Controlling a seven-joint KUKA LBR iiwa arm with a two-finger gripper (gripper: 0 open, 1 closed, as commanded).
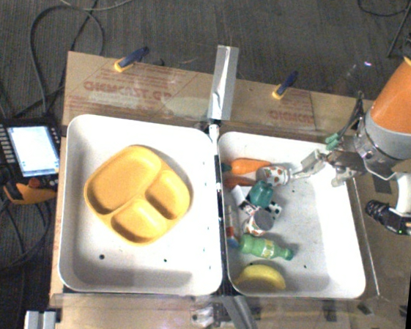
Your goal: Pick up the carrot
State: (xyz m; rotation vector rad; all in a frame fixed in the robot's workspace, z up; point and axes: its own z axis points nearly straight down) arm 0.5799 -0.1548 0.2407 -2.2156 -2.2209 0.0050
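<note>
Clutter is crowding your orange tapered carrot [247, 168]; the gripper [287, 173], whose opening you cannot tell, is risking nudging the teal bottle [262, 194].

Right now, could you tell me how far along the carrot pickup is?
Done: the gripper has reached into the right bin, beside the carrot. In hand: nothing visible; the carrot lies on the bin floor among the toys. Left: grasping and lifting it.
</note>
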